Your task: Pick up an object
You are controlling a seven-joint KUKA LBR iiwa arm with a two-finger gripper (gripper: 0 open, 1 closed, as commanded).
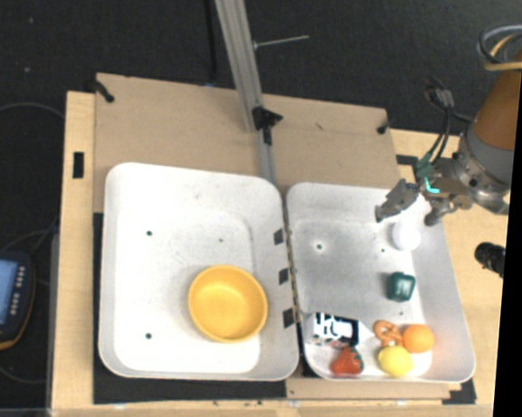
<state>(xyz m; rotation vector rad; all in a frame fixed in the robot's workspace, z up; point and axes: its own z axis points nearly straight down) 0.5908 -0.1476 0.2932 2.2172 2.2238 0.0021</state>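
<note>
Camera view: end effector (413,207) with fingers spread above round white object (405,234), glossy yellow bowl (227,303) apart.

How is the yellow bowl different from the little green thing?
The yellow bowl is much bigger than the green object. The bowl sits in the left bin; the green object sits in the right bin. The bowl is round and open at the top, while the green object looks blocky. Both rest on a white bin floor.
</note>
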